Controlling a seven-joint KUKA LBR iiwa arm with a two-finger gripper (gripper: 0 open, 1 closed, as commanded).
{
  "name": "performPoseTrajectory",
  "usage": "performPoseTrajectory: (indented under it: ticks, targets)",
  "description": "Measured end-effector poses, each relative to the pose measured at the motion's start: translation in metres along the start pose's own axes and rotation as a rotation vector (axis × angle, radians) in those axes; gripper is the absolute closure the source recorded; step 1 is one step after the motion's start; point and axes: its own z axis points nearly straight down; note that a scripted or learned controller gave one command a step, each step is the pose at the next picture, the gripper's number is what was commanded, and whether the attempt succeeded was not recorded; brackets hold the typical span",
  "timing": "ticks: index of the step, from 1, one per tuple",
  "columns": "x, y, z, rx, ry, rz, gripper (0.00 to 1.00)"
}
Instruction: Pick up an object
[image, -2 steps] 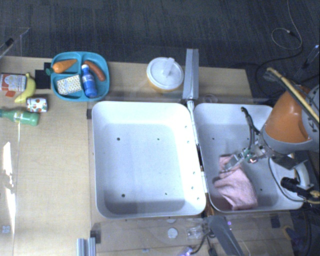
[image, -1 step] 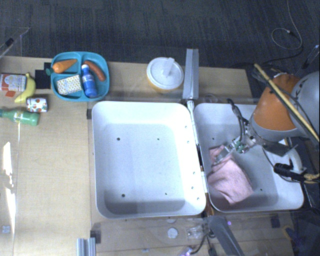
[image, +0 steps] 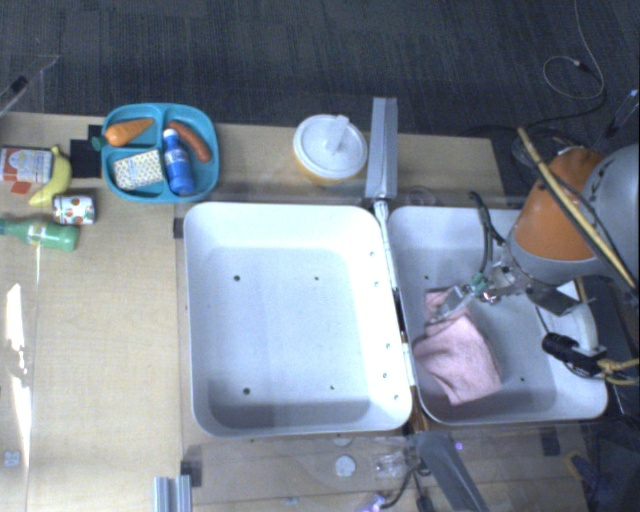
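A crumpled pink cloth (image: 457, 355) lies in the right white bin (image: 560, 405), against its left wall. My gripper (image: 468, 293) reaches in from the right and hangs low over the cloth's upper edge, touching it or nearly so. The grey arm with its orange band (image: 550, 225) covers the bin's upper right part. The gripper's tip is small and dark against the cloth, so its state is unclear.
The left white bin (image: 290, 310) sits beside it, past a thin dividing rim. Behind the bins stand a white lidded cup (image: 330, 147) and a blue tray (image: 196, 180) of toy food. A banana (image: 52, 180), a can (image: 74, 209) and a green bottle (image: 40, 234) lie far left.
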Motion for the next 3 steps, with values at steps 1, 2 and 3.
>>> performPoseTrajectory:
  ticks: [1,2,3]
  targets:
    - [0.028,0.030,0.000,-0.002,-0.001,0.034,0.00]
    - [0.000,0.097,0.003,0.003,-0.001,0.104,0.00]
    - [-0.009,0.010,0.000,0.002,-0.002,0.076,0.00]
